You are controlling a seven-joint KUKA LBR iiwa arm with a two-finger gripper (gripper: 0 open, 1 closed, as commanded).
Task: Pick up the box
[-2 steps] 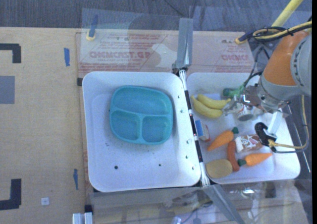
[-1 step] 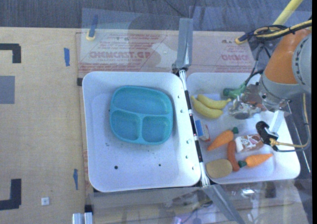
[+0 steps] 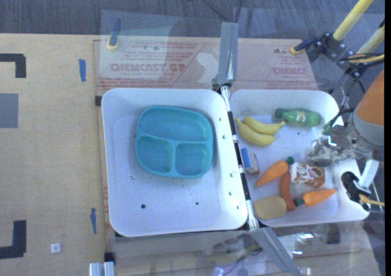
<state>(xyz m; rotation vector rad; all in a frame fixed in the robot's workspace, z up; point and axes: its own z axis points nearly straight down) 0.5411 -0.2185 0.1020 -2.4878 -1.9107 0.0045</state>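
Quick headcount from where I hung: two white bins, left one (image 3: 116,207) and right one (image 3: 269,96). One teal divided plate (image 3: 174,141) sat in the left. The right held two bananas (image 3: 259,131), one green bottle (image 3: 298,116), three carrots, namely (image 3: 272,173), (image 3: 285,190) and (image 3: 317,196), one small box (image 3: 306,174), one tan round thing (image 3: 270,207), and one little blue and white packet (image 3: 247,160).

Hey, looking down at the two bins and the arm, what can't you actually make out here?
- Gripper, camera view: small and blurred against clutter in the right bin; open or shut cannot be told.
- Box: partly covered by the gripper; its print is too small to read.
- Arm: cut off by the right edge.
- Small blue item beside the bin divider: too small to identify.
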